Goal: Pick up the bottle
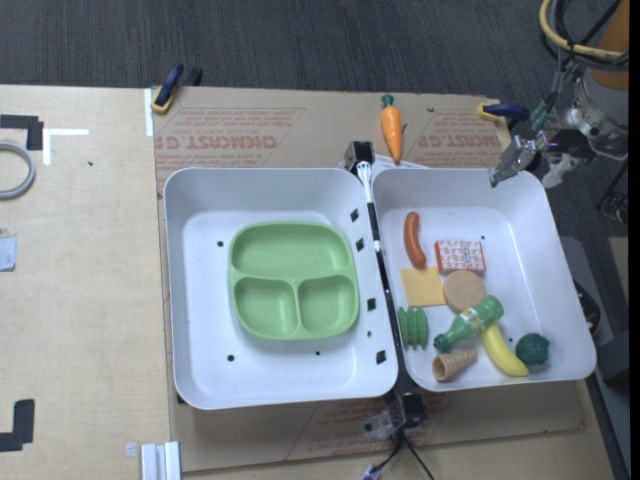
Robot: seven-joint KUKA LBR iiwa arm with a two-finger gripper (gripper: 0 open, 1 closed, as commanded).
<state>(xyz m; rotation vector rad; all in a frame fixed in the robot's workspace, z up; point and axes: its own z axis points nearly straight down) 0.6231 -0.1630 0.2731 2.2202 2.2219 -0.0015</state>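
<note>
Right bin (560, 258): green bottle (468, 324) lying tilted, near front, touching yellow banana (502, 353) and tan round disc (463, 290). Also ice-cream cone (452, 365), sausage (414, 239), cheese slice (422, 287), red box (460, 256), broccoli (533, 349), green ridged item (413, 326).
Left bin (190, 268): green divided tray (294, 281).
Gripper (520, 160): above right bin's back-right corner, well apart from bottle, nothing held; open/closed – cannot tell.
Carrot (390, 126) on cardboard behind the bins.
</note>
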